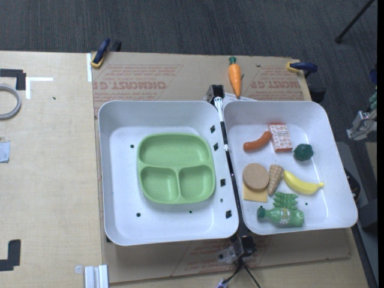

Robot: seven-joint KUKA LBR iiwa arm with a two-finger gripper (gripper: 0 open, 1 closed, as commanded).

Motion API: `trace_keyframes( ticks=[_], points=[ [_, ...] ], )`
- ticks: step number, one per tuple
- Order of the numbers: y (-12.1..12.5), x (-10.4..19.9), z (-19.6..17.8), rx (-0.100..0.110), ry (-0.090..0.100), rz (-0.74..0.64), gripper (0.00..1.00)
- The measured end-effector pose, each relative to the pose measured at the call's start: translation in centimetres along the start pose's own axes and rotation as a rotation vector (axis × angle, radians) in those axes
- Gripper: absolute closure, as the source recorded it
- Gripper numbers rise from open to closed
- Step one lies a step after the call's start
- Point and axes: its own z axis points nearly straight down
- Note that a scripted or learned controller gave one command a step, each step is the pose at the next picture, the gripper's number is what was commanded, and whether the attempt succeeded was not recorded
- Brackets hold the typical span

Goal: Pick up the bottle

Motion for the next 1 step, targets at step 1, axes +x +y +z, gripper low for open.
trace_keyframes(
  ticks=[1],
  points=[
    [-2.81, 8.15, 3.36, 0.003, 0.001, 0.398, 1.0]
  ],
)
